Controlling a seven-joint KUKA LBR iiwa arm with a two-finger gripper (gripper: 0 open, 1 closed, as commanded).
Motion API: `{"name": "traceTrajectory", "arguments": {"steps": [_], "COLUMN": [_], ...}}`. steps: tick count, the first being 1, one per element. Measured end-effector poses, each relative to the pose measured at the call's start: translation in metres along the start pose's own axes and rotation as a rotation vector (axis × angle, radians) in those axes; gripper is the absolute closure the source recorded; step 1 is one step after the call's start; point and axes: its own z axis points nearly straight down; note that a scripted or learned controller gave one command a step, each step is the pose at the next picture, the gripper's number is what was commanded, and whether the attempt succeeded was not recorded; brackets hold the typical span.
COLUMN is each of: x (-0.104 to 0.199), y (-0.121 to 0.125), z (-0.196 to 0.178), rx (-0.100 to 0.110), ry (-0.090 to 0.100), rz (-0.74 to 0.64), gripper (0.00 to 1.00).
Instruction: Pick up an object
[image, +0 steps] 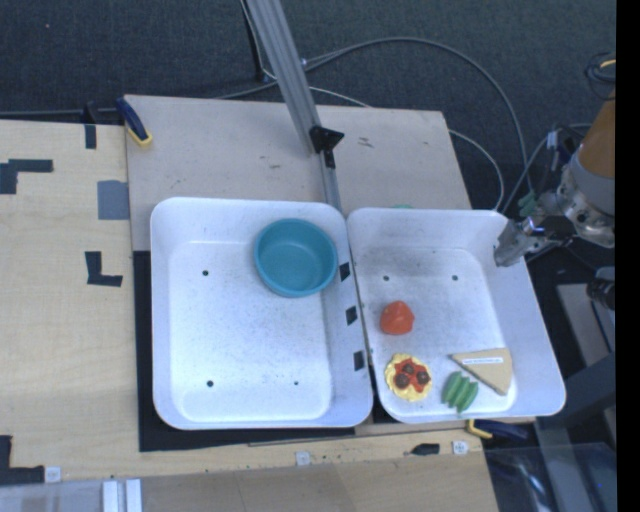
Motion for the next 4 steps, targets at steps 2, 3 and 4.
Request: {"name": "traceTrajectory", "arguments": {"steps": [2, 3, 4], "x": [0.116, 0.176, 0.235], "y": [-0.007, -0.012, -0.012], "z": [0.022, 0.019, 0.015], "rx": [0.005, 0.003, 0.004], "ry": [0.002, 0.002, 0.002], "rz": [-0.004, -0.005, -0.005], "gripper": [1.00, 1.00, 1.00]}}
